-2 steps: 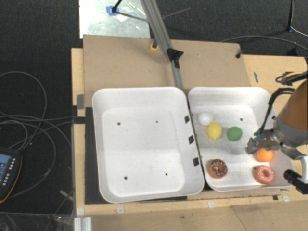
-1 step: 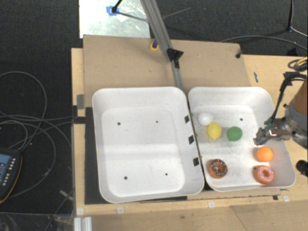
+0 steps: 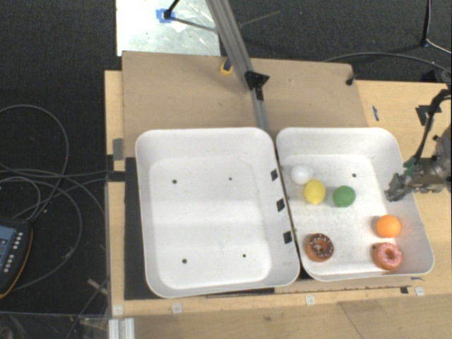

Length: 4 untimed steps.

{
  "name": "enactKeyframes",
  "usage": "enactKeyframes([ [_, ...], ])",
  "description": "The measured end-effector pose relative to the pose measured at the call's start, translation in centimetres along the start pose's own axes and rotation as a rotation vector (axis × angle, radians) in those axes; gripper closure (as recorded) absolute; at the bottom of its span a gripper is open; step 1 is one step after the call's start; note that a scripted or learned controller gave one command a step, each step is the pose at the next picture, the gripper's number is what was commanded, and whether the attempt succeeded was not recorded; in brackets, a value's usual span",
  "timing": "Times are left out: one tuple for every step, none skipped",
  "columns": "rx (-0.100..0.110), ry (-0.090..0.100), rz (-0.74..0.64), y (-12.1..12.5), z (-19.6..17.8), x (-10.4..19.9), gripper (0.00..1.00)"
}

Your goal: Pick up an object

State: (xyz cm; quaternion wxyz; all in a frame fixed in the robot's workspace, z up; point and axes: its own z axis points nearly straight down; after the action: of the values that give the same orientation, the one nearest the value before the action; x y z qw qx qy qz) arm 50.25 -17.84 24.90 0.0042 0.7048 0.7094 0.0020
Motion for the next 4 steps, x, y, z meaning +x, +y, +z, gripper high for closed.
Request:
enactKeyframes([
  [0.004, 0.004, -0.005, 1.3, -0.8, 5.2, 1.0],
  [0.007, 0.006, -0.006, 2.3, -0.2, 11.4, 1.0],
  [0.008, 0.005, -0.005, 3.9, 1.2, 16.3, 1.0],
  [0.005, 0.005, -0.006, 5.7, 0.4, 21.8, 1.0],
])
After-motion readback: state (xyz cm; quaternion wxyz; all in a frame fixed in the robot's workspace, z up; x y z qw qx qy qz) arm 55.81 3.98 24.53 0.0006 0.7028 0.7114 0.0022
